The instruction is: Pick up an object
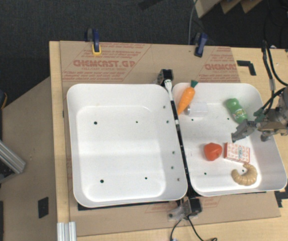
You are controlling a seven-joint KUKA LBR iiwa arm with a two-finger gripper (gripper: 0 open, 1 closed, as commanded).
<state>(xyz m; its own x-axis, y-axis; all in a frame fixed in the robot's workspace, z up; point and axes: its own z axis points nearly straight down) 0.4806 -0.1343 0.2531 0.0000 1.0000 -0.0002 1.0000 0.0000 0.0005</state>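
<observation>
Approach step: claw point(244, 130), fingers spread wide and holding nothing, hangs just above the card point(237, 153); next, descend and close.

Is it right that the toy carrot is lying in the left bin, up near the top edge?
Not quite. The camera view shows the toy carrot lying in the right bin, up near the top edge, beside the divider between the bins.
</observation>
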